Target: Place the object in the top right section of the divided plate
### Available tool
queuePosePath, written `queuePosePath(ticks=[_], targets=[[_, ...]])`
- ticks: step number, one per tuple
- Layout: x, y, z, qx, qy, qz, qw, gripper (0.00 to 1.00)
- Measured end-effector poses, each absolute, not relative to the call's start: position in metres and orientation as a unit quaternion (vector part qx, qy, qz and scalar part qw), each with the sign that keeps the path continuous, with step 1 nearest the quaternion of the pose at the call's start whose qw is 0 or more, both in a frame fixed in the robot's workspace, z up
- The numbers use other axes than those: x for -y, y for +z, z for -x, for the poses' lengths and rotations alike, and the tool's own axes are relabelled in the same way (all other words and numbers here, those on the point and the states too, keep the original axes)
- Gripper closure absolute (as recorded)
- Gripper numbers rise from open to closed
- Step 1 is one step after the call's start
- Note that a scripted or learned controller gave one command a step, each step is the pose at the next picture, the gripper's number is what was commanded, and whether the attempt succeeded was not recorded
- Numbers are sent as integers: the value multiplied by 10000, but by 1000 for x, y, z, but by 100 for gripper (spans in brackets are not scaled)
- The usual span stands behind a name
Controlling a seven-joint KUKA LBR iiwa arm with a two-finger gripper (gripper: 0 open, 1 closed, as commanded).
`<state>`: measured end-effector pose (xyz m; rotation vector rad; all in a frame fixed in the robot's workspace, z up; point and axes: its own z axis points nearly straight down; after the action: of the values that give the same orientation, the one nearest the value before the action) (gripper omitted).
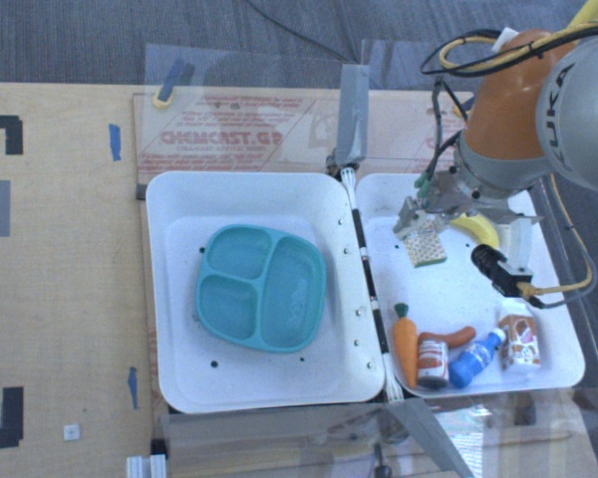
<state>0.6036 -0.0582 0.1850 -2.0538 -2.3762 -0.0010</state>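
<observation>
Arm's orange-banded wrist looms highest, upper right, over the right bin (568, 361). Gripper (421, 229) hangs at that bin's upper left; fingers pinch the top of a yellow-green sponge (427, 249), which dangles just below them. Banana (476, 229) lies just right of the sponge. Along the bin's lower edge: carrot (406, 347), small can (433, 360), sausage (459, 336), blue bottle (475, 358), snack packet (519, 341). Left bin (169, 297) holds the teal divided plate (263, 288), three sections, well apart from the gripper.
</observation>
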Motion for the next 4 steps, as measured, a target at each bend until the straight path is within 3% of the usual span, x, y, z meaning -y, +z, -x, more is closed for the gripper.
queuePosePath(ticks=[1,2,3,4], targets=[[-26,185,-646,8058,-10,5922,-17,100],[-126,226,-667,7905,-11,6124,-12,100],[-187,258,-667,8290,-15,5593,-21,100],[-189,269,-667,8300,-26,5578,-44,100]])
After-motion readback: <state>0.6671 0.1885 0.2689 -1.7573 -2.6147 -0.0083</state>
